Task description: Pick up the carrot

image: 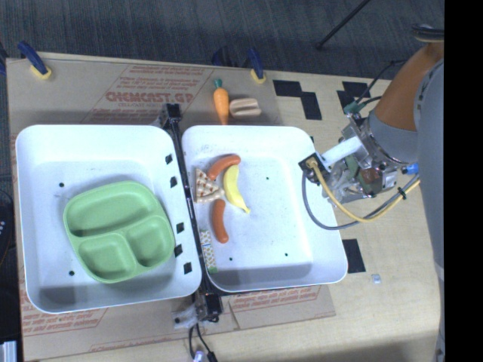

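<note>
carrot lies outside the bins: reach past the far rim

camera view: the carrot [219, 104] is in neither bin. it lies on the bench [113, 81], just beyond the far rim of the right bin [290, 225], its green top pointing away from the bin, with a small bun [244, 108] just beside it. the gripper [351, 179] hangs over the bench off that bin's right rim, well apart from the carrot. nothing shows in it, and you cannot tell how far open it is. to do this step well, i'd carry it across the bin's far corner and come down on the middle of the orange body, closing across its narrow width. keep clear of the bun, and don't mistake the reddish sausages [219, 221] in the bin for your target.
</note>
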You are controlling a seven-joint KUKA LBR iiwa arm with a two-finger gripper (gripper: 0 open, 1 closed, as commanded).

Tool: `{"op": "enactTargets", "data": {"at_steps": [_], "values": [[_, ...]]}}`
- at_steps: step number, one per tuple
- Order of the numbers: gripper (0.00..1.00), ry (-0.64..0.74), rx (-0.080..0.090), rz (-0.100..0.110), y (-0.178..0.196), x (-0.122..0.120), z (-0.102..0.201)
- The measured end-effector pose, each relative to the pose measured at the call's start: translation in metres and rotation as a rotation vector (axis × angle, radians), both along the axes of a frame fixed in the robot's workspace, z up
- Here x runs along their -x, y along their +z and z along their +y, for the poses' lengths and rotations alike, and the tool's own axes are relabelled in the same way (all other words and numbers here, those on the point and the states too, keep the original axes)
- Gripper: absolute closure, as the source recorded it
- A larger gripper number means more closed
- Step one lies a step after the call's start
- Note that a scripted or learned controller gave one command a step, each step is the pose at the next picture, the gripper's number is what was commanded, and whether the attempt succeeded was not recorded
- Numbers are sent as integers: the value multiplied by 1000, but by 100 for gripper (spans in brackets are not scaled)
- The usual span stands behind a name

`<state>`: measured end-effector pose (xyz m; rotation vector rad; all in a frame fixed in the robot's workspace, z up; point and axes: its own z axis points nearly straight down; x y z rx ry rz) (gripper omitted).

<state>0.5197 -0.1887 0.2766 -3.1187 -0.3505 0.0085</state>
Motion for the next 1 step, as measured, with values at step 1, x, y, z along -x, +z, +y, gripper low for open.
{"op": "enactTargets", "data": {"at_steps": [1], "values": [[100, 11, 1, -3, 78, 40, -23]]}}
